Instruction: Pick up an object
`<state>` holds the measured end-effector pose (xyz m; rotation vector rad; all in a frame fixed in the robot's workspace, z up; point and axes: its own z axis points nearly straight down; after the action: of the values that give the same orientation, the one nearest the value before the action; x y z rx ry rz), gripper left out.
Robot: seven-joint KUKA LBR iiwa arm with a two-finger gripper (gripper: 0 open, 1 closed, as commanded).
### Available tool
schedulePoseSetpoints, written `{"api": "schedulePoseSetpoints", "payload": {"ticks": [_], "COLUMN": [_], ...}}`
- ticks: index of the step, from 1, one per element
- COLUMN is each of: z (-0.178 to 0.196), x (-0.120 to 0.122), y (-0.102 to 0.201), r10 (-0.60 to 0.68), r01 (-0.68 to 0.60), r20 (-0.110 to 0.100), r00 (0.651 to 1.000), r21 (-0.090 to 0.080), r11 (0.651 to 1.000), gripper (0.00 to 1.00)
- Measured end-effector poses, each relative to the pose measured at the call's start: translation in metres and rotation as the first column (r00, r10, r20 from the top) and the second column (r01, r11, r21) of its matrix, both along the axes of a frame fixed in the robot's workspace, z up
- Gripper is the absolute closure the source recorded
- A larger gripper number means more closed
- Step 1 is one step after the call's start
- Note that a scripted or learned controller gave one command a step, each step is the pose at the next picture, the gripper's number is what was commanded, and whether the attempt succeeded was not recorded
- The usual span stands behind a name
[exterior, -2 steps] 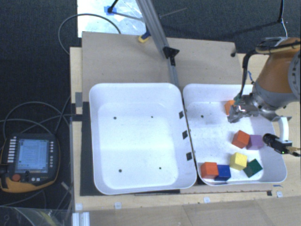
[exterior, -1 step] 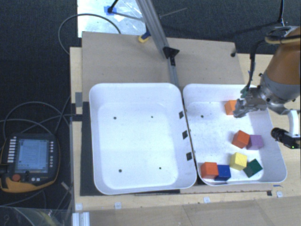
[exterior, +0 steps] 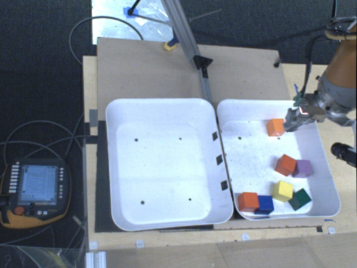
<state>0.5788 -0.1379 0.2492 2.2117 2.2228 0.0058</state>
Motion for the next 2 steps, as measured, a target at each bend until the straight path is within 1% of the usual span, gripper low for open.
{"api": "schedulePoseSetpoints", "payload": {"ticks": [1,2], "z": [-0.012,-0.014], "x": [-0.011,-0.009], "y": [0.049,0.105], "r10": [0.004,0.006], "r01": [-0.004,-0.006], "r20": [-0.007,-0.005], "r00": [1.000,1.000], "r21": [0.003,0.004], "r11": [1.000,1.000], "gripper": [1.00,1.00]}}
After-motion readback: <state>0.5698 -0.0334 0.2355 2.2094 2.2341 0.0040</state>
